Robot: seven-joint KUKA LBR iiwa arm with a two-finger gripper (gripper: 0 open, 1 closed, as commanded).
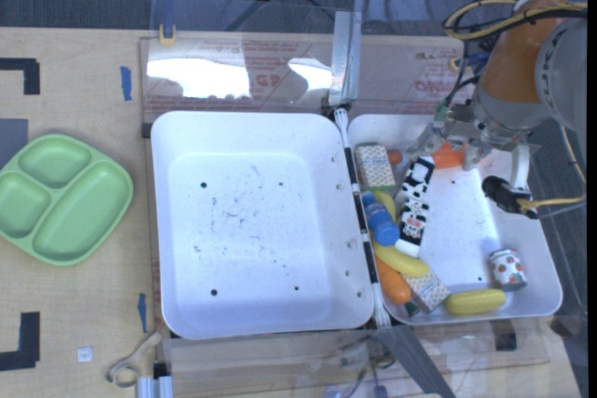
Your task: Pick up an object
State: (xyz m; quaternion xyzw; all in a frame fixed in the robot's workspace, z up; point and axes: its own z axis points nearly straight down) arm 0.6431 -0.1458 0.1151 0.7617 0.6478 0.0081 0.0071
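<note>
My gripper (449, 143) hangs over the far end of the right bin (536, 280), open, its fingers spread to either side of a small orange object (450, 157) lying on the bin floor. Just left of it lies a black-and-white cow-patterned bottle (414, 200). Further left are a patterned box (375, 165) and a blue bottle (379, 221). A yellow banana (407, 259), an orange carrot-like piece (395, 285), a small speckled box (430, 294) and a yellow oblong toy (476, 300) lie near the front. A small printed can (506, 267) stands at the right.
The left bin (177, 154) sits beside the right one, sharing a raised rim. A green divided plate (61, 199) rests on the bench at far left. Clear panels (242, 61) stand behind both bins. Cables trail off the arm at the right.
</note>
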